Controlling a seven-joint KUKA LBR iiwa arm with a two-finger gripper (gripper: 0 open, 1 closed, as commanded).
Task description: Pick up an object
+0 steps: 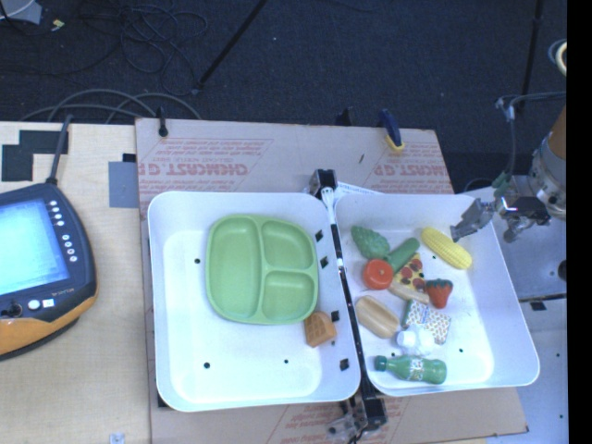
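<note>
The right bin (504, 340) holds several toy foods: a yellow corn cob (446, 247), a red tomato (377, 273), a pizza slice (407, 281), a strawberry (438, 291), a green leafy piece (370, 241), a green pickle (403, 252), a bread roll (376, 315), a patterned packet (428, 323) and a green bottle (413, 368). My gripper (490, 222) hovers at the bin's upper right edge, just right of the corn. Its fingers are spread open with nothing between them.
The left bin (185, 359) carries a green divided plate (262, 268) and a small brown block (320, 328) near the divider. A teach pendant (37, 262) lies on the bench at far left. Cables run across the dark floor behind.
</note>
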